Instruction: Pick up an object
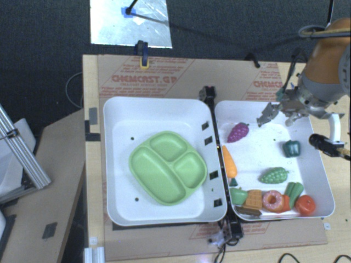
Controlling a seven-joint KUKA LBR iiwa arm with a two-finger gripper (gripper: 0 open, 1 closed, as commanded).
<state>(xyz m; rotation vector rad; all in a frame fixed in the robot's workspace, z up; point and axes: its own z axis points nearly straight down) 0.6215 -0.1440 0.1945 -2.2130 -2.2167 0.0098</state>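
The gripper (278, 114), fingers spread and holding nothing, hovers over the right bin (324, 193); the purple grapes (238, 131) (nearest toy) lie near, toward its eight o'clock, long axis slanting upper-right.

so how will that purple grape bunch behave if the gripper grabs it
The purple grape bunch looks like moulded plastic, so it is probably stiff and light. Its bumpy, tapered shape may let it slip or twist between fingers. It lies flat and alone on the right bin floor, so a push would likely slide it rather than roll it.

Arm (329, 53) cut off at right edge; tool (279, 114) finger state unclear.
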